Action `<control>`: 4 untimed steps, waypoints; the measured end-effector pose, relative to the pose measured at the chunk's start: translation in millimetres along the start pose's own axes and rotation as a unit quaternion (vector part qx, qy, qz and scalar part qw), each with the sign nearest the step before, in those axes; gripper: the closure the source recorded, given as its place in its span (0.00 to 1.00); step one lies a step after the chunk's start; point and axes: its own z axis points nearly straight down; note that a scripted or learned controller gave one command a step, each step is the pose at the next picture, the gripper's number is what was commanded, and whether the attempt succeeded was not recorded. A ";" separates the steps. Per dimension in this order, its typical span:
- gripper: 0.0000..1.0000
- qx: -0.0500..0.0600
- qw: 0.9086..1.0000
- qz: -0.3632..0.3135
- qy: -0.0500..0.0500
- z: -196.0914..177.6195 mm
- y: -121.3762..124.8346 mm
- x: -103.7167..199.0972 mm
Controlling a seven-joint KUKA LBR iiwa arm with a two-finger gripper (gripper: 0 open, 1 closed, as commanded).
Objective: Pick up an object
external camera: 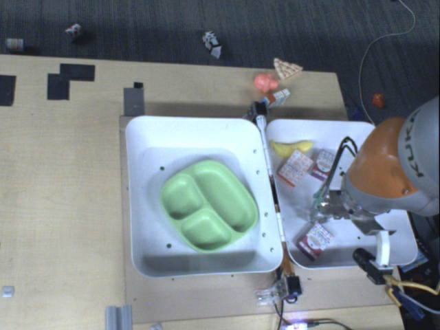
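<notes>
The right white bin [289, 256] holds a yellow banana-like piece [291, 146] at its far end. Near it lie a small red-and-white packet [295, 168] and a darker packet [322, 163]. Another red-and-white packet [315, 240] lies near the bin's front wall. My gripper [323, 210] hangs low in the right bin, just above and behind that front packet, under the orange-banded wrist. Its fingertips are too small and dark to make out. The left white bin [148, 253] holds a green divided plate [207, 203].
On the bench behind the bins lie a pink lump [265, 82], a wedge-shaped piece [287, 69] and a small red-and-white item [276, 98]. Small bits are scattered on the dark carpet beyond. The arm covers the right bin's right side.
</notes>
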 end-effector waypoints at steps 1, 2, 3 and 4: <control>0.00 0.000 1.000 0.000 0.000 0.1 -0.1 0.0; 1.00 -0.002 1.000 -0.001 0.000 -10.5 1.9 0.7; 0.00 -0.002 1.000 -0.001 0.000 -10.4 1.8 0.7; 0.00 0.007 1.000 0.001 0.002 11.8 -4.1 2.7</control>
